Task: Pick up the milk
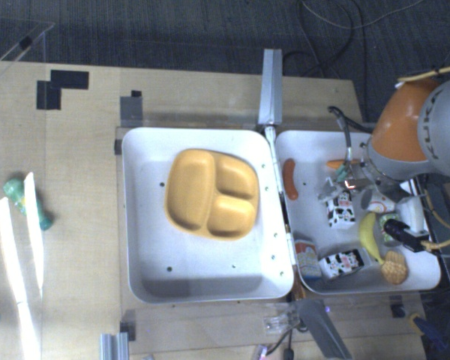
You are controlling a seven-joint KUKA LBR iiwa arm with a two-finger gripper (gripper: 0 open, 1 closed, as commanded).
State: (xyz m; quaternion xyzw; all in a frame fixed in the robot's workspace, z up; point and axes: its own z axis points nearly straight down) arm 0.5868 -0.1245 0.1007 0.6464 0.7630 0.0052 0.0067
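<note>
Hanging low over the right-hand shallow white bin point(427, 276), the hand point(345, 190) sits at the end of the grey arm with the orange band point(401, 130), which comes in from the right of the camera view. Whether the hand is spread or pressed together cannot be made out; the wrist and cabling crowd it.

Two small cartons with black-and-white cow patches lie in this bin. The small milk carton with cow patches point(342, 214) sits just below the hand, almost touching it, toward the near edge of the surface. A second cow-patched carton point(340, 263) lies further toward the near rim, its long axis running roughly left to right. Either could be the milk; the upper one is clearly nearer.

Around them lie a yellow banana point(370, 240), a round tan waffle point(394, 268), a red sausage point(289, 180) by the left wall and a small can point(306, 257). The left white bin point(142, 276) holds a yellow divided tray point(211, 193).

The coming move likely needs only a short shift toward the near rim, then a descent.
</note>
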